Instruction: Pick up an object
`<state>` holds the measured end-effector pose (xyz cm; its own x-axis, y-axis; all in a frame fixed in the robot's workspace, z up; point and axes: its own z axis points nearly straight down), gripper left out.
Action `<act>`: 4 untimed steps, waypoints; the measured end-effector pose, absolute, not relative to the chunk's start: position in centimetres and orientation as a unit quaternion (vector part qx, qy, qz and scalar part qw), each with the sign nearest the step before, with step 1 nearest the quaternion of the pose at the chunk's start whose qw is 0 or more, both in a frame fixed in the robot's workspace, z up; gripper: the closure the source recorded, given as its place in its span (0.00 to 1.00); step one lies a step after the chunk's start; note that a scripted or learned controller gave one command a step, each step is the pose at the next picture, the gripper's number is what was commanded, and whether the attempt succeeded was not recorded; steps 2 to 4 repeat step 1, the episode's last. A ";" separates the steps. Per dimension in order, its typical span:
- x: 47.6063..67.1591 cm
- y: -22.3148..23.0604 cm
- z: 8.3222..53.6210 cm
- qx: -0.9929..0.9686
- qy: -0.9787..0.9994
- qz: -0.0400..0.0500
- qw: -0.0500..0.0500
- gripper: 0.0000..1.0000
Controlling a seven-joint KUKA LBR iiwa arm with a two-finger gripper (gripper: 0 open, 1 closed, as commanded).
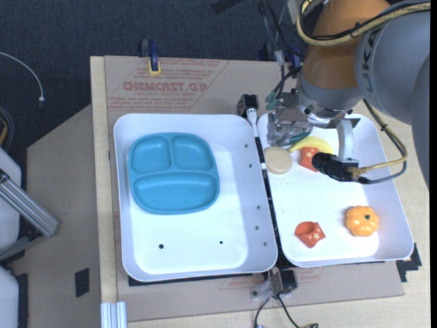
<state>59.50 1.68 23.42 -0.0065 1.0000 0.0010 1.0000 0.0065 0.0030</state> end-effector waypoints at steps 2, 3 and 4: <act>61.8 6.1 23.5 0.705 0.709 0.002 0.001 1.00; 61.8 6.1 23.5 0.705 0.709 0.002 0.001 1.00; 61.8 6.1 23.5 0.705 0.709 0.002 0.001 1.00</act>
